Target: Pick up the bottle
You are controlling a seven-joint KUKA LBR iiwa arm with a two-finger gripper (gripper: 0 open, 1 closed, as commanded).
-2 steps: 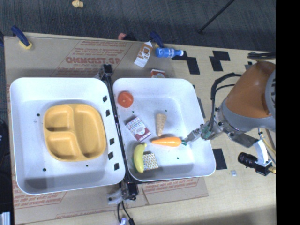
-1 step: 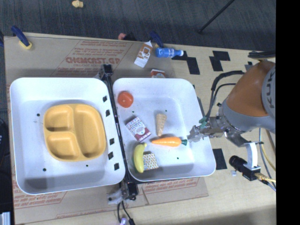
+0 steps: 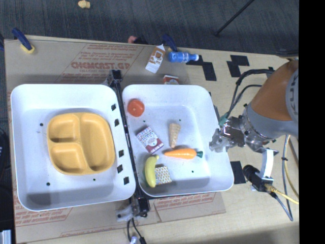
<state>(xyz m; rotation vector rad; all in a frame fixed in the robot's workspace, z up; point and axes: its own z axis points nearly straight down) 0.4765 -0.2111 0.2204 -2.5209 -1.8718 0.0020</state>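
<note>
While outside the bins, bottle (image 3: 181, 57) lies well apart from tool (image 3: 219, 142).

left bin: yellow tray (image 3: 81, 142) | right bin: carrot (image 3: 180, 154), banana (image 3: 151, 171), orange ball (image 3: 135, 107), cone (image 3: 174, 132)

A single fixed camera looks down on the desk (image 3: 244, 217) from above at a slant — high and far enough to take in both white bins. The left bin (image 3: 20, 136) and the right bin (image 3: 203, 98) lie side by side across the middle of the frame, both to the left of the fingers (image 3: 217, 142). Dark floor (image 3: 152, 9) fills the top strip beyond the desk's far edge — the arm (image 3: 277, 105) enters from the right.
</note>
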